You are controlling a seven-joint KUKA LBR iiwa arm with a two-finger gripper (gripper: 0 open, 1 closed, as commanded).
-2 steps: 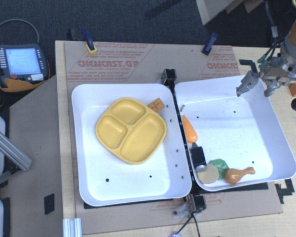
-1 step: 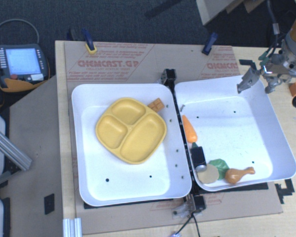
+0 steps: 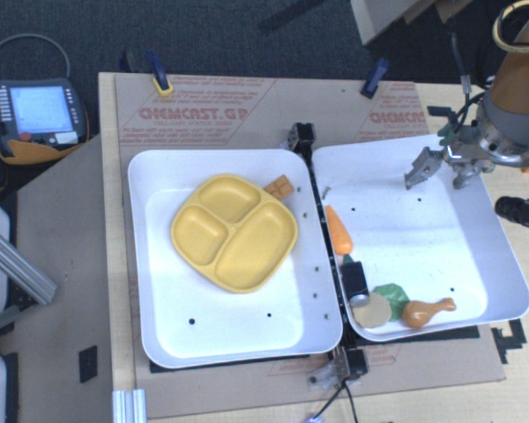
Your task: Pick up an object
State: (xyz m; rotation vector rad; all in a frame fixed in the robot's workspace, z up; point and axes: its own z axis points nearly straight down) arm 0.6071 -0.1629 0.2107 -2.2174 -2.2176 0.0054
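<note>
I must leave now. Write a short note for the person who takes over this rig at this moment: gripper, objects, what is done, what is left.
Gripper: open, holding nothing, over the far right part of the right bin.
Right bin: carrot against the left wall; black block, tan disc, green item and toy drumstick bunched at the near left corner.
Left bin: yellow divided plate, with a small brown block at its far right edge.
Done: nothing picked yet.
Left: choose one object, descend, grasp, lift.
</note>
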